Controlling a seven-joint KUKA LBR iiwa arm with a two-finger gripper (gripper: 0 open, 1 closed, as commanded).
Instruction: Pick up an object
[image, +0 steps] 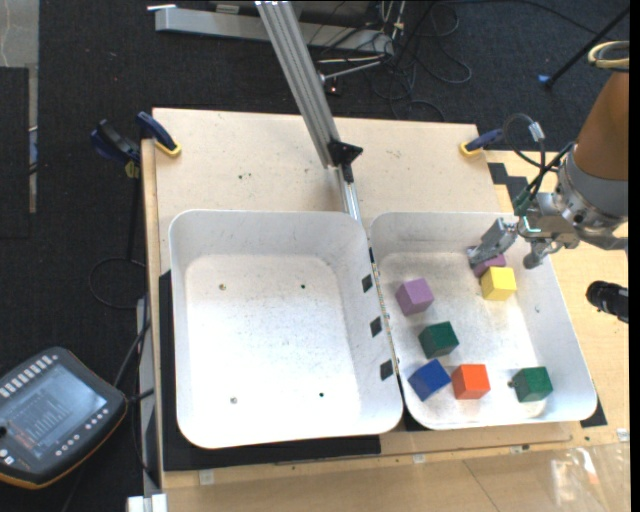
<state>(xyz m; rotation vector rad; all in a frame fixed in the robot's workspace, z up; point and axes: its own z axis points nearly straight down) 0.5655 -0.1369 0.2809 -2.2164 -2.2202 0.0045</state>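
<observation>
The right bin (560, 330) holds several small cubes: a yellow one (498, 283), a light purple one (415, 295), a dark green one (438, 338), a blue one (429, 378), an orange one (470, 381) and a green one (532, 383). A darker purple cube (489, 265) lies just behind the yellow one, partly covered by a finger. My gripper (516, 246) hangs over the bin's far right part, above and slightly behind the yellow cube. It is open, its fingers spread wide with nothing between them.
The left bin (265, 330) lies beside the right one, sharing a middle wall. A slanted metal pole (310, 90) reaches down to the bins' back edge. Clamps (160, 135) sit at the bench's back corners. A teach pendant (50, 415) lies at lower left.
</observation>
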